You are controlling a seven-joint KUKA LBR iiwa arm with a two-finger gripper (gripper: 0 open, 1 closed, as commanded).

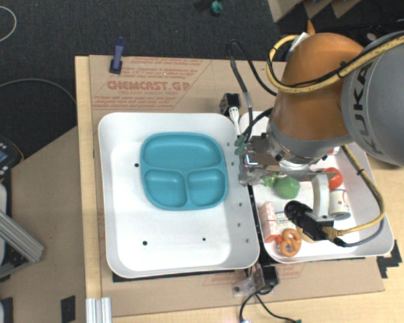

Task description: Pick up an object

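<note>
My gripper hangs low over the left end of the right bin, under the big orange and grey wrist. Just right of it lies a green rounded object, close to the gripper or touching it; I cannot tell which. A brown pretzel-shaped piece rests near the bin's front edge. A white and pink packet lies beside it. A white bottle with a red cap sits further right. The arm hides much of this bin.
The left bin holds a teal divided plate. Cables run along the back between the two bins. Both bins stand on a brown cardboard sheet, with a small blue object at its far edge.
</note>
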